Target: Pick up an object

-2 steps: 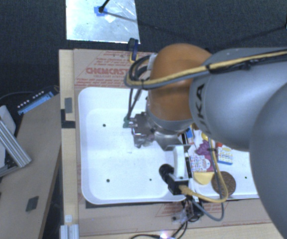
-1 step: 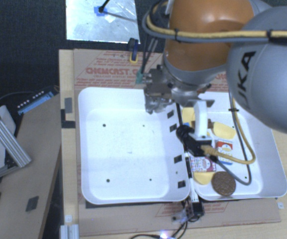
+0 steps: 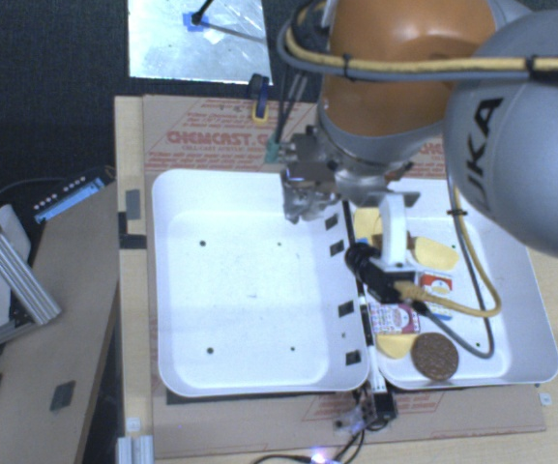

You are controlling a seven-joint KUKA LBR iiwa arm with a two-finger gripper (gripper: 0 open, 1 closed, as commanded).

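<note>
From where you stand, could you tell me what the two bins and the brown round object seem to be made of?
The two bins look like moulded white plastic: smooth and softly glossy, with rounded rims and corners. The brown round object, lying in the right bin, has a dull, faintly speckled surface; it could be cork, felt or a foam disc, and the view leaves that open.

Single fixed overhead camera, oblique downward view of the bench.

The camera is mounted above the bench and looks down at a slant, so the left bin and right bin lie side by side across the lower frame, with the cardboard sheet beneath them running toward the top. The arm enters from the right and stands close to the lens, appearing large and covering much of the right bin. The bench edge falls at the left.
</note>
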